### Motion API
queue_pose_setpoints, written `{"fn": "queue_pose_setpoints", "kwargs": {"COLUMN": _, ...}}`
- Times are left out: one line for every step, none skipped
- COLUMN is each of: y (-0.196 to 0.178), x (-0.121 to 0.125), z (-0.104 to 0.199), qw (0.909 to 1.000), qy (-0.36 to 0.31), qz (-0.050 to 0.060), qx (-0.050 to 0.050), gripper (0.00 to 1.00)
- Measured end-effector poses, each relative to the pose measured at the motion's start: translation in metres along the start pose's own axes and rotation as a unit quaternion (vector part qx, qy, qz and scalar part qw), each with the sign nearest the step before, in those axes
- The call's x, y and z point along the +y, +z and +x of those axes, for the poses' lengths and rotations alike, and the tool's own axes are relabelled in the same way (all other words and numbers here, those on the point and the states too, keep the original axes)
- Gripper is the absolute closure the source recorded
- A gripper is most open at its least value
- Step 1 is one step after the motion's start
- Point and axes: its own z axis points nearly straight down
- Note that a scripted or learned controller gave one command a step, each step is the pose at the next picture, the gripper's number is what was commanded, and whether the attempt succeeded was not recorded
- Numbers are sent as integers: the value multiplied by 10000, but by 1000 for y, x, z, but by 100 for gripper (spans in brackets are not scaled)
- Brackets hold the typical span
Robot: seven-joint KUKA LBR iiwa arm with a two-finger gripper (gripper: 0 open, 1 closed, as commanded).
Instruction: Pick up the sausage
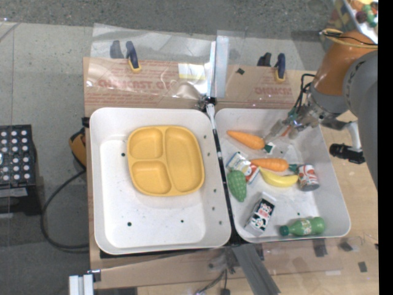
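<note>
The gripper [287,128] hangs over the far part of the right bin [334,189]. Just left of it and slightly nearer the camera lies 1 carrot [245,140]. Nearer still, below the gripper in the view, lie a 2nd carrot [270,163] and a banana [277,178], touching; a can [308,177] sits at the banana's right end. Further forward are a carton [260,215] and a bottle [303,227]. Far left of the gripper, the left bin [104,183] holds a 3-compartment tray [165,160].
</note>
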Motion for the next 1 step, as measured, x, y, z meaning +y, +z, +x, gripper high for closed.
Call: {"fn": "queue_pose_setpoints", "kwargs": {"y": 0, "x": -4, "z": -5, "qw": 9948, "qy": -1022, "qz": 29, "qx": -9, "gripper": 0}}
